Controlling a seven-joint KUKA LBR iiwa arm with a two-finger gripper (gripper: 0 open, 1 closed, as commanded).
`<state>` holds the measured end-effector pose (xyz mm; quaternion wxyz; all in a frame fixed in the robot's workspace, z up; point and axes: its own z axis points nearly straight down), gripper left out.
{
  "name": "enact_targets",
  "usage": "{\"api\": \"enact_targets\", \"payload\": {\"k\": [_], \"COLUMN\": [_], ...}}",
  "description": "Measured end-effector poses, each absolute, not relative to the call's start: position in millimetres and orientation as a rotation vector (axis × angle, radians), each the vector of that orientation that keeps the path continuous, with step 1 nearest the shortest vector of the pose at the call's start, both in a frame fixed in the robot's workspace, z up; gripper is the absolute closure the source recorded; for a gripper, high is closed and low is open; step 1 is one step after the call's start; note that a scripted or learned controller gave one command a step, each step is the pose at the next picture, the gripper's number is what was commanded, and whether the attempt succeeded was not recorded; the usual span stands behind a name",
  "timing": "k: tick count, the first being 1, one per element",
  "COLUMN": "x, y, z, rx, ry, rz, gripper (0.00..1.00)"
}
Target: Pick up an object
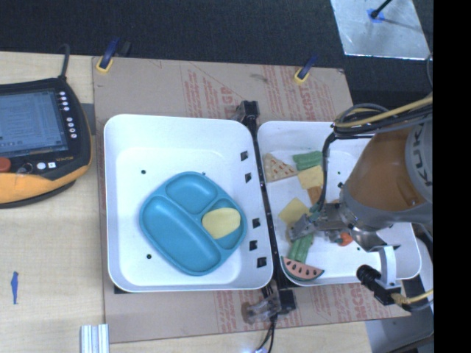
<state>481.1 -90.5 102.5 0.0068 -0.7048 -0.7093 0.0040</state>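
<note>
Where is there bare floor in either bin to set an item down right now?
The left bin has bare floor along its back, above the blue divided plate, and a strip down its left wall. The right bin is crowded: toy food pieces, including the watermelon slice, cluster around the gripper. There, one small bare patch lies in the back left corner.

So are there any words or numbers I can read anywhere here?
"KU": large dark letters on the grey robot arm, cut off at the edge.
Red print on the brown cardboard sheet under the bins: too faint to read.
Screen of the black and orange handheld control pad: too small and blurred to read.
</note>
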Motion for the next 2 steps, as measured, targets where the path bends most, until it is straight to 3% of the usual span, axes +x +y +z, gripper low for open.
{"api": "enact_targets", "payload": {"k": [1,2], "x": [484.2,545.6], "y": [-94,-47], "z": [118,197], "rx": [-2.214,-2.214], "ry": [-2.225,-2.237], "rz": [0.006,-0.010], "gripper": [1.00,1.00]}}
